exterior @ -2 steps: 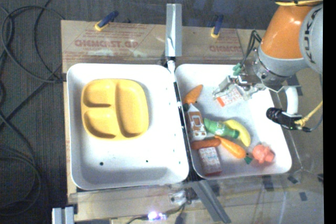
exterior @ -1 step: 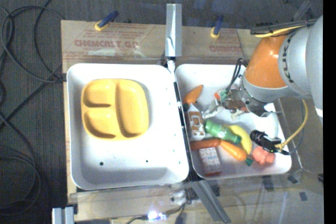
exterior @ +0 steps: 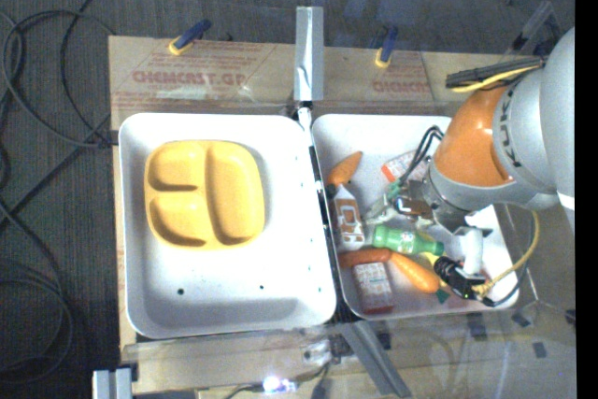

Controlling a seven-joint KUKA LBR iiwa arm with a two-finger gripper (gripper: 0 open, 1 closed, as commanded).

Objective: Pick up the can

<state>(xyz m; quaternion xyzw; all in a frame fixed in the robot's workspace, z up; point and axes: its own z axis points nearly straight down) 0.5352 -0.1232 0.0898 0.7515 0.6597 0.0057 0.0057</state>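
In the right bin [exterior: 505,229], a small can with a red and white label [exterior: 372,285] lies on its side near the front wall. My gripper [exterior: 405,201] is down in the middle of that bin, above the green bottle [exterior: 406,240] and up and to the right of the can, apart from it. The grey wrist and orange band [exterior: 467,149] cover the bin's right half.
Around the can lie a sausage [exterior: 366,257], an orange carrot [exterior: 414,273], a brown and white carton [exterior: 348,224], a second carrot [exterior: 344,166] and a white packet [exterior: 397,167]. The left bin [exterior: 140,294] holds a yellow divided plate [exterior: 206,192]. A yellow cable [exterior: 523,266] loops at the front right.
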